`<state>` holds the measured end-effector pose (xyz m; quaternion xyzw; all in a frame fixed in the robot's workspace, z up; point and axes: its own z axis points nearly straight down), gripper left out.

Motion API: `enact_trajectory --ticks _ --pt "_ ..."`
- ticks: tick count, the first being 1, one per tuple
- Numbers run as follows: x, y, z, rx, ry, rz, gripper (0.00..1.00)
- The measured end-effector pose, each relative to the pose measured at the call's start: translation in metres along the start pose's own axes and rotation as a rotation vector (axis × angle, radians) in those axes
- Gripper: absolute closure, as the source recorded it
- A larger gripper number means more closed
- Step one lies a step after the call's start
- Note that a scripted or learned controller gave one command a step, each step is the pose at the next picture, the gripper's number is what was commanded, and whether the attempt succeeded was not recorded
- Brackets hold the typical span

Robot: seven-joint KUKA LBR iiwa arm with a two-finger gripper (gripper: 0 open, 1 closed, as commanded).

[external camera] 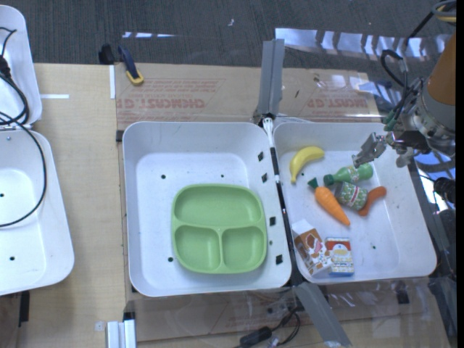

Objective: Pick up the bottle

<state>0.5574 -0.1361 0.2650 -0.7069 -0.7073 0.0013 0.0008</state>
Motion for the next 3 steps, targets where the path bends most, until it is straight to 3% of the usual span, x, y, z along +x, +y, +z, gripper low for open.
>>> enact_trajectory --ticks 1,2,3 --pt "-0.03 0.061 0.158 -0.005 -0.001 -0.108 0.0" --pt "-0.036 0.016 0.174 -0.001 0.0 -0.042 0.0" --pt "-0.066 -0.04 0.174 0.004 0.03 0.1 0.0"
